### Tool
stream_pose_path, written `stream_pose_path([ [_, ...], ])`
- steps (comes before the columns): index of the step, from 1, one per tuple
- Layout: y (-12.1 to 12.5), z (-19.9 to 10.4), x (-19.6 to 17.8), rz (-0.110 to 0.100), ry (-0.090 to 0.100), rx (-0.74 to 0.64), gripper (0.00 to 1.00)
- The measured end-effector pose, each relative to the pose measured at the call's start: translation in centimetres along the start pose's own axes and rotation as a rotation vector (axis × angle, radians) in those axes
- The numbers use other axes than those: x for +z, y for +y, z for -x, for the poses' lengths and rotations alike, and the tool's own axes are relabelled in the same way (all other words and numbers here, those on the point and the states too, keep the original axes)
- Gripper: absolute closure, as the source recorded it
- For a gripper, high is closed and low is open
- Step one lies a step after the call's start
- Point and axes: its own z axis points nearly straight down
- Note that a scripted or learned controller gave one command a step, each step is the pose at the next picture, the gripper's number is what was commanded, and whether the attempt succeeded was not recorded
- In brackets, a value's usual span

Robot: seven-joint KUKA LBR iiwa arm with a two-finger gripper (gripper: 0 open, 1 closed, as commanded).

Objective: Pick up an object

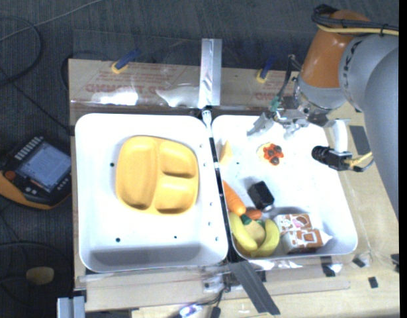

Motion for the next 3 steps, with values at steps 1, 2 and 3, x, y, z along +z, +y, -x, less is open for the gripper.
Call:
stream_pose_path([
  [1, 0.4, 3.9, 8.2, 0.002, -0.003, 0.022, 0.00],
  [2, 0.4, 4.0, 7.2, 0.002, -0.005, 0.021, 1.00],
  [3, 2.0, -4.7, -0.8, 0.001, 0.000, -0.007, 1.00],
])
